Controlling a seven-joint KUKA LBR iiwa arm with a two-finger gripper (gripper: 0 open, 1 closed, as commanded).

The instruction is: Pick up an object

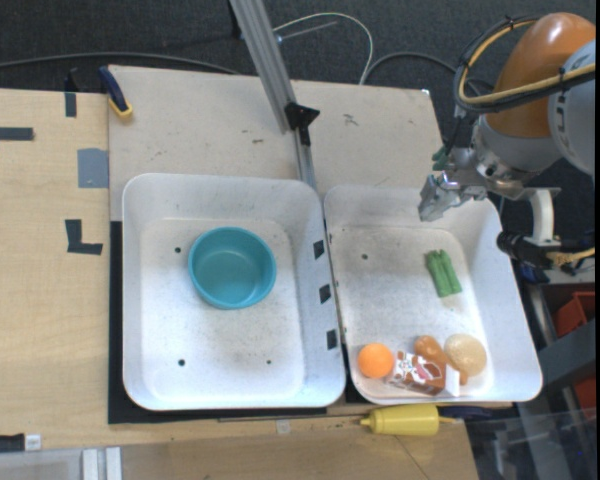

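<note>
Hovering above the right bin [500, 258], the gripper [438, 200], its state unclear, risks clipping the rim before reaching the green piece [443, 273].

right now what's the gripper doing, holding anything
gripper: over the right bin's far edge, nothing seen held; open or shut cannot be told.

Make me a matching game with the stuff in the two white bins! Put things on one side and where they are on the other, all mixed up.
Things:
1. teal bowl
2. green object
3. orange ball
4. gripper

Places:
A. near front edge of the right bin
B. over the right bin's far edge
C. in the left bin
D. middle of the right bin, toward the arm

Pairs: 1-C, 2-D, 3-A, 4-B
</note>
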